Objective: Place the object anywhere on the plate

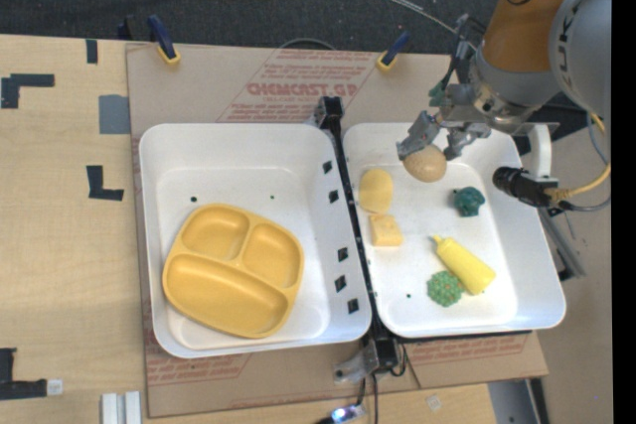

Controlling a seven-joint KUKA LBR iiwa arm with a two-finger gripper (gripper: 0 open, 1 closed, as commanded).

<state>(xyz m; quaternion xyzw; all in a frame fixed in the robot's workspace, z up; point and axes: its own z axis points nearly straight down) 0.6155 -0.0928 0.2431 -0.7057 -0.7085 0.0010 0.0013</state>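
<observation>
A yellow divided plate point(234, 268) lies in the left white bin point(159, 154). My gripper point(437, 148) hangs over the back of the right bin point(527, 313), reaching in from the right. A tan potato-shaped object point(426, 166) sits between its two fingers point(413, 147), which press on either side of it. The potato is at the fingertips, just above the bin floor, well to the right of the plate.
The right bin also holds a pale yellow rounded piece point(375, 190), a yellow block point(387, 231), a yellow squeeze bottle point(463, 264), a green broccoli piece point(444, 289) and a dark teal item point(468, 202). A black divider point(343, 213) separates the bins.
</observation>
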